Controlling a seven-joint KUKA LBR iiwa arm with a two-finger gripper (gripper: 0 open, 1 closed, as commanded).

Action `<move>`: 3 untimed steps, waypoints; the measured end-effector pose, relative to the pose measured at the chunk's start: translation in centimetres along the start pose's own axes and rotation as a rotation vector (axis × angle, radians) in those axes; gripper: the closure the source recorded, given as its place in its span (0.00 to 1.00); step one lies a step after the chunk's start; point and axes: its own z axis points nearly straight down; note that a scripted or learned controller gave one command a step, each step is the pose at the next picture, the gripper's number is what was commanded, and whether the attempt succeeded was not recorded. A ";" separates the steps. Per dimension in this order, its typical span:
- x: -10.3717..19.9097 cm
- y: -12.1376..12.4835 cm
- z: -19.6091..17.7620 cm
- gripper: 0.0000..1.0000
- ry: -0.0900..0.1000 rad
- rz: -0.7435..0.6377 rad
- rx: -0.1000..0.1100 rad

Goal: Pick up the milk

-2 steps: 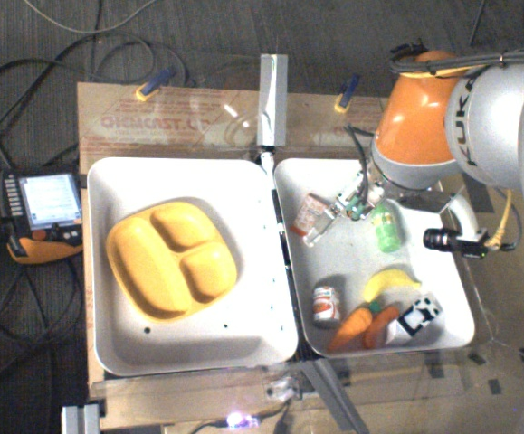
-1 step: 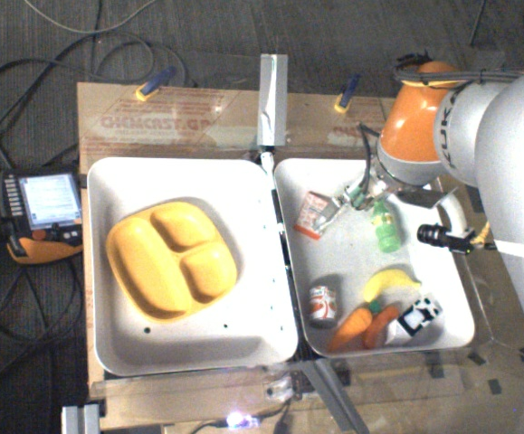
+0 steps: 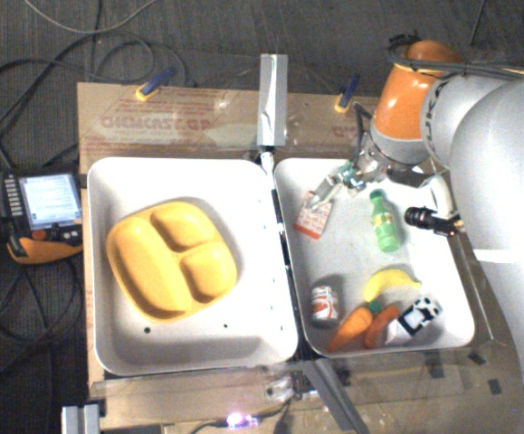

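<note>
My end effector [image 3: 327, 191], at the 12 o'clock end of the right bin [image 3: 443, 283], pinches the top of a small red-and-white carton [image 3: 313, 217], while the black-and-white milk [image 3: 419, 316] lies well apart toward 5 o'clock.

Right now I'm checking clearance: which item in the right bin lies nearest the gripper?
The small red-and-white carton, just under the gripper; the green bottle lies farther right, other items at the bin's bottom.
</note>
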 end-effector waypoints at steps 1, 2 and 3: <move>-0.5 0.1 0.1 0.00 -0.002 0.244 -0.013; 3.1 -4.2 -0.1 0.00 -0.019 0.113 -0.029; 4.6 -8.6 0.0 0.00 -0.023 -0.183 -0.030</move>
